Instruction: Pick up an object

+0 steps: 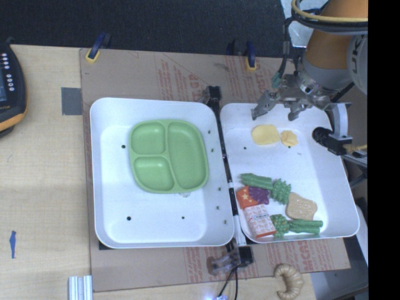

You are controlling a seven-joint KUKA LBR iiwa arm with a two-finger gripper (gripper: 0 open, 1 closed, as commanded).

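My gripper (277, 110) hangs over the far edge of the right bin (334, 167), its two fingers spread open with nothing between them. Just below it lie a pale yellow piece (265, 134) and a smaller yellow piece (289, 138). Toward the bin's near end sit a green leafy vegetable (266, 184), a red and purple item (252, 195), a slice of bread (301, 207), a small red and white carton (258, 222) and a long green vegetable (297, 226).
The left bin (109, 186) holds a green divided plate (169, 155). A tan curled item (289, 279) lies on the bench in front of the right bin. A handheld controller (9, 86) rests at the left edge. Clamps (250, 55) hold the board's far edge.
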